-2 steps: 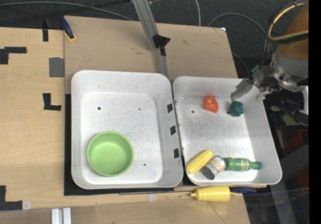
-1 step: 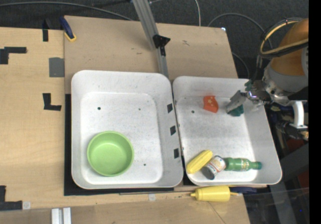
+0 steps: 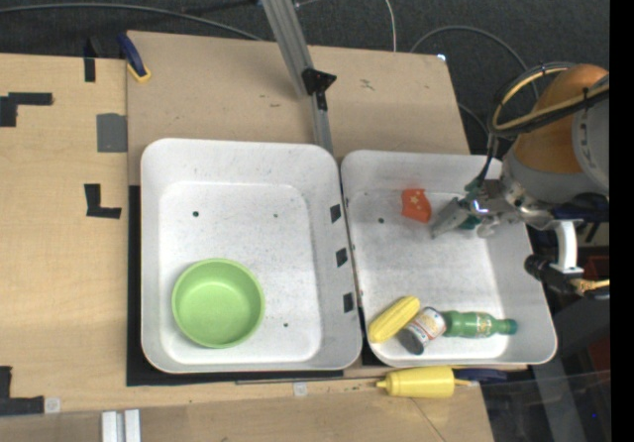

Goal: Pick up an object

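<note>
The gripper sits low inside the right bin, near that bin's far edge, fingers spread apart with nothing between them. The small red-orange object lies just beside the fingertips, on the side toward the left bin, apparently not touching.

Other contents of the right bin, along its near edge: a yellow corn-shaped item, a small tin and a green bottle, grouped closely. A green bowl sits in the left bin's near-left corner. A yellow bottle lies on the tabletop outside the bins.

Judgement: approach stage, grasp not yet made. Next move calls for advancing the fingers around the red-orange object, then closing.
</note>
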Motion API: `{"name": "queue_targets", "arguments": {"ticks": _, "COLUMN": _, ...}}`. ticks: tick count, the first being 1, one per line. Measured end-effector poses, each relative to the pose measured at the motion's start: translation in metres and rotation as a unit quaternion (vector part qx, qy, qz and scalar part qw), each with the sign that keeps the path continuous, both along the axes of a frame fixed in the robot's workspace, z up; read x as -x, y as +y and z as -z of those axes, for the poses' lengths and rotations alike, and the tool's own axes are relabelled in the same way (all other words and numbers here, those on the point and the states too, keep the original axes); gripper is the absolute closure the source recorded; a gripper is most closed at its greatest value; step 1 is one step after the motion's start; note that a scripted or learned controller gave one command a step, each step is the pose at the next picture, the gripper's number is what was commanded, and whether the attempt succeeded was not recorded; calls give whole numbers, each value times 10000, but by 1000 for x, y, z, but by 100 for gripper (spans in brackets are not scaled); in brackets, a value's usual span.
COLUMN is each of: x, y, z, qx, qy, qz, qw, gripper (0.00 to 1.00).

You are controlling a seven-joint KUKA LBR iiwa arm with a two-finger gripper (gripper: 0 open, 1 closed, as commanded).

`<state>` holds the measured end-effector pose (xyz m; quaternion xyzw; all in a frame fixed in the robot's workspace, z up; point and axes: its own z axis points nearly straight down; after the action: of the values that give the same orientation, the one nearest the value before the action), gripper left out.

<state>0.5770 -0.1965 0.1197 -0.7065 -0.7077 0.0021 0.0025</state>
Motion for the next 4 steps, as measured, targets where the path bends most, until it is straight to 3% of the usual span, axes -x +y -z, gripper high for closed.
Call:
{"name": "queue_targets", "arguments": {"ticks": 1, "x": -1, "y": 0, "z": -13, "qx": 3, "qy": -22, "qz": -9, "qw": 10000, "gripper": 100}}
{"name": "queue_targets", "arguments": {"ticks": 2, "x": 7, "y": 4, "z": -64, "qx": 8, "qy": -48, "qz": 2, "qw": 10000, "gripper": 100}}
{"name": "queue_targets", "arguments": {"ticks": 3, "x": 6, "y": 5, "z": -85, "qx": 5, "qy": -39, "qz": 1, "qw": 10000, "gripper": 100}}
{"name": "queue_targets", "arguments": {"ticks": 4, "x": 8, "y": 53, "z": -95, "qx": -5, "qy": -31, "qz": -22, "qw": 10000, "gripper": 100}}
